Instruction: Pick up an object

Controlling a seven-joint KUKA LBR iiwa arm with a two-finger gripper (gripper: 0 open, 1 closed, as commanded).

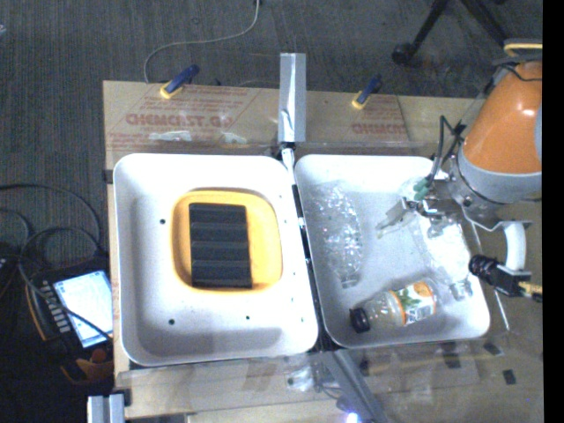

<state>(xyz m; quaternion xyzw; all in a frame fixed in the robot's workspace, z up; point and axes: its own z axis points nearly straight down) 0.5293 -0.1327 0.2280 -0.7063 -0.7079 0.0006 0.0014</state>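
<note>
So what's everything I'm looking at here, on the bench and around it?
Shallow white plastic bins: 2, white, side by side on the bench; left bin, right bin.
Yellow rectangular sponge with a black ribbed top: 1, yellow and black, middle of the left bin.
Clear crumpled plastic bottle: 1, see-through, left part of the right bin.
Small bottle with a black cap and orange label: 1, lying on its side near the right bin's front edge.
Blue-and-yellow clamps: 2, on the bench's far edge; one, the other.
Tablet with a lit screen: 1, on the floor left of the bench.
Robot arm: 1, grey and orange, reaching in from the right.
Gripper: 1, over the right bin.
</note>
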